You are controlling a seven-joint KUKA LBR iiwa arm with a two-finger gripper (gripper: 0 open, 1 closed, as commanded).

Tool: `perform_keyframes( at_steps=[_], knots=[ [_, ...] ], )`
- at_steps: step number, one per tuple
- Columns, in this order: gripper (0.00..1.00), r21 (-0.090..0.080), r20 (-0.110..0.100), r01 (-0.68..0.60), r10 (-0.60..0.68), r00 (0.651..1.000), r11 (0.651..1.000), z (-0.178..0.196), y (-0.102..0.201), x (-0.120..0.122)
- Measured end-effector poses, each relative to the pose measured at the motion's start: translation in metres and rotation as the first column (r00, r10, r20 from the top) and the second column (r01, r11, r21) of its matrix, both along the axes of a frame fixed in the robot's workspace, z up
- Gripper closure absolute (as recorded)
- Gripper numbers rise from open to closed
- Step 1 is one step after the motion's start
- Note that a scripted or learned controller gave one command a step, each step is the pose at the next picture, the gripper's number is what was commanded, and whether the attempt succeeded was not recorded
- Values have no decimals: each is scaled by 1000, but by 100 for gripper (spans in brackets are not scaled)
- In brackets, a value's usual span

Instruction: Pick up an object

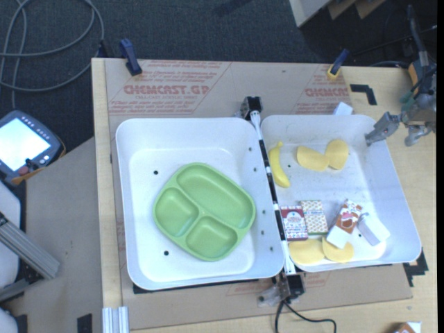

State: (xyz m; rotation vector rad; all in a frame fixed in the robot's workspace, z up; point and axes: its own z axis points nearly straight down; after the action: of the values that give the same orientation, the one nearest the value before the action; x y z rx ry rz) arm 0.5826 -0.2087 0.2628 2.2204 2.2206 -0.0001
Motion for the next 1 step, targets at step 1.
perform_keyframes(
  at_steps=[1],
  knots=[
    [0, 1, 0, -1, 1, 1000, 1000, -178, 20, 36]
  ],
)
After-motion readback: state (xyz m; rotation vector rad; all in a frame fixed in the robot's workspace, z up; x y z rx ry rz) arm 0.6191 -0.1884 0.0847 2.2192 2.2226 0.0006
